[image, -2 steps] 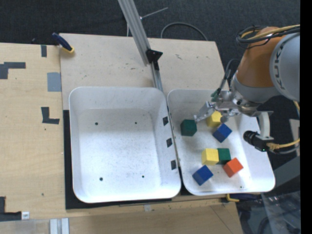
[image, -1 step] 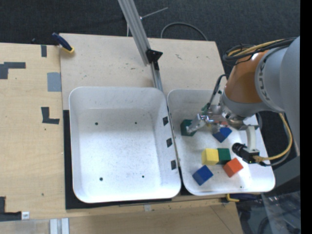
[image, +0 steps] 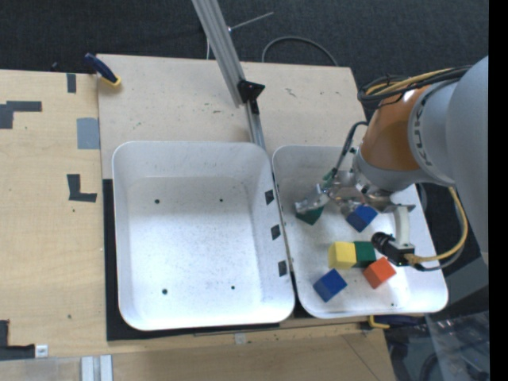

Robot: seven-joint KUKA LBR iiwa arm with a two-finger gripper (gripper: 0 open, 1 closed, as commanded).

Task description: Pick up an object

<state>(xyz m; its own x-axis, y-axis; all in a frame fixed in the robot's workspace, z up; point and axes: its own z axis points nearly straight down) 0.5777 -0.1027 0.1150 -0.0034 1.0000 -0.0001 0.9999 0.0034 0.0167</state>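
Grey arm hung over the right bin [image: 413, 296], its gripper [image: 317, 206] down at a dark green piece [image: 311, 214].

Whether the claw was open or closed on that piece could not be told from the slanted view; the green piece lay at about nine o'clock in the bin, near the wall shared with the left bin [image: 190, 161]; a blue block [image: 363, 217] sat at its three o'clock, with a yellow block [image: 343, 253], green block [image: 364, 252], orange block [image: 380, 271] and second blue block [image: 329, 284] clustered toward five o'clock; a good grasp probably called for centring the claw over the piece, closing fully, then lifting straight up clear of the wall.
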